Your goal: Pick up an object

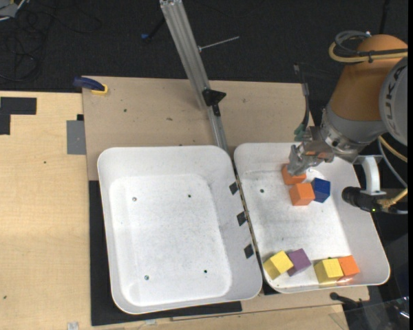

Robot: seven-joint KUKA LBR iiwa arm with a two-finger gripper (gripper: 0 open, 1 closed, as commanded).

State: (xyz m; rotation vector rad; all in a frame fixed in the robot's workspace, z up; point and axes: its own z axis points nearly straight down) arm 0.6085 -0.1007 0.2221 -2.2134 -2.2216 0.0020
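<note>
Two shallow white bins sit side by side on a bench, seen from above. In the right bin (261, 158), toward two o'clock of the whole view, the gripper (299, 162) hangs directly over an orange block (292, 176), at or just above its top. Whether the hand is wide, narrow or holding anything cannot be told from this angle. A second orange block (303, 194) lies just beside the first at five o'clock, with a blue block (321, 189) touching it. The block under the gripper looks small, light and rigid with smooth flat faces; gripping two opposite side faces seems best, though the neighbouring block crowds one side.
</note>
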